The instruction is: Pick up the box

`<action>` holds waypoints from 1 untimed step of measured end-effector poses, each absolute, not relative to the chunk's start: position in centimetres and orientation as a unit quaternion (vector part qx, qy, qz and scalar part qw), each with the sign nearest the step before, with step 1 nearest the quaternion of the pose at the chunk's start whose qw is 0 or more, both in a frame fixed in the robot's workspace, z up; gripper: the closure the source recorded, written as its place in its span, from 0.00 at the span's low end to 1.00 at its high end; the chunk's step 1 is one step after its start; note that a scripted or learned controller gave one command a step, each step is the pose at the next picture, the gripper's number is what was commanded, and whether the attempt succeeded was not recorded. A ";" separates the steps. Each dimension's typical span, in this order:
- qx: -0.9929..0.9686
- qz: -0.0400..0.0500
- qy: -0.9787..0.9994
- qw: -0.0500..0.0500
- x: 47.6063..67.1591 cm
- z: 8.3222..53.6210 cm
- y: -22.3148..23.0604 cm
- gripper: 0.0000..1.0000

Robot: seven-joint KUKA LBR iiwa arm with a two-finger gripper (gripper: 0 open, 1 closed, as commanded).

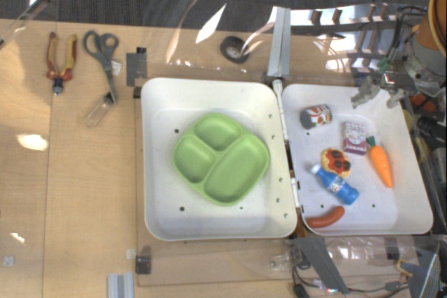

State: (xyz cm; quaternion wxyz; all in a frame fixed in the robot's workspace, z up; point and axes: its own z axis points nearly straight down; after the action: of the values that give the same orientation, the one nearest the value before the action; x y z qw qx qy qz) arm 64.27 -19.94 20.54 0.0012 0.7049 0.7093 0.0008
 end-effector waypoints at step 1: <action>0.638 0.001 0.770 0.001 62.1 9.9 -20.5 0.00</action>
State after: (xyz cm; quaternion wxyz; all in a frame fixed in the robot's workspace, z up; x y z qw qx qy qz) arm 62.12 -20.50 9.91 0.0009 0.6379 0.7701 0.0006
